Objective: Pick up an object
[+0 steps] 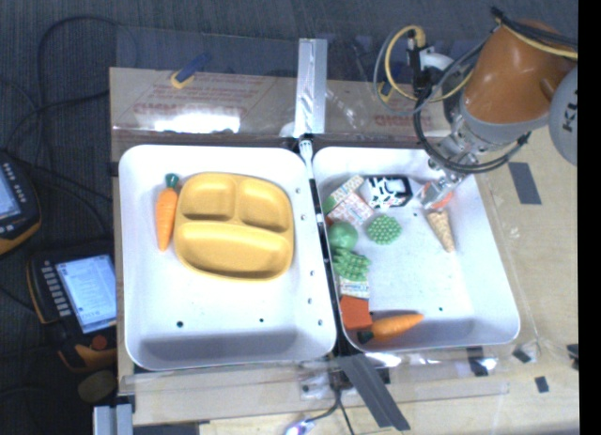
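Right bin [488,325]: toys crowded along its left wall, cone [441,227] under the gripper [441,189] near its back right corner, bare floor mid and front right; carrot [396,324] lying along its front edge

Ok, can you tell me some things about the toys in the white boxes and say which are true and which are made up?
1. A yellow plastic divided tray lies in the left white bin. True.
2. An orange toy carrot with a green top lies on the tray. False: it lies beside the tray, on the bin floor.
3. The right white bin holds another orange toy carrot near its front edge. True.
4. The round green bumpy ball sits in the left bin. False: it is in the right bin.
5. The robot's pincer is over the right bin, near a tan toy ice-cream cone. True.
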`<state>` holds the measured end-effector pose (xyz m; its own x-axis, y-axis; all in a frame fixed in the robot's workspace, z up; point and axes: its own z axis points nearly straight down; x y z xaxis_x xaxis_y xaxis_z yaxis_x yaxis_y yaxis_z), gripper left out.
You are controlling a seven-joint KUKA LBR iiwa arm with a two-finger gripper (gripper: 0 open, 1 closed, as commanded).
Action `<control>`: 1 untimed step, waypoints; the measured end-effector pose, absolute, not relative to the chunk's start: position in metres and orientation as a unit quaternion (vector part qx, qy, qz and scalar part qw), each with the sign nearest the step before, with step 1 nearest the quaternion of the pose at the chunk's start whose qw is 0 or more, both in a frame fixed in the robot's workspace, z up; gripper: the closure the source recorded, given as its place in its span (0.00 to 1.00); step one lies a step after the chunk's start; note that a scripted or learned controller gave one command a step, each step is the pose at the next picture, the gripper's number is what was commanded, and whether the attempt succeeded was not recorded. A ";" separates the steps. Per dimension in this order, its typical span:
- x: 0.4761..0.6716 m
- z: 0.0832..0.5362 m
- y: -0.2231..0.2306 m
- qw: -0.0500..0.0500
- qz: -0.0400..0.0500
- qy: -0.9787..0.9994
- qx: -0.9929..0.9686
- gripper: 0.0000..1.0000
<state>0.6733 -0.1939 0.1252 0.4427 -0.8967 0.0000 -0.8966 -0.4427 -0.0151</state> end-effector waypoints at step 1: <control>0.656 0.228 -0.203 0.004 0.001 0.616 -0.787 1.00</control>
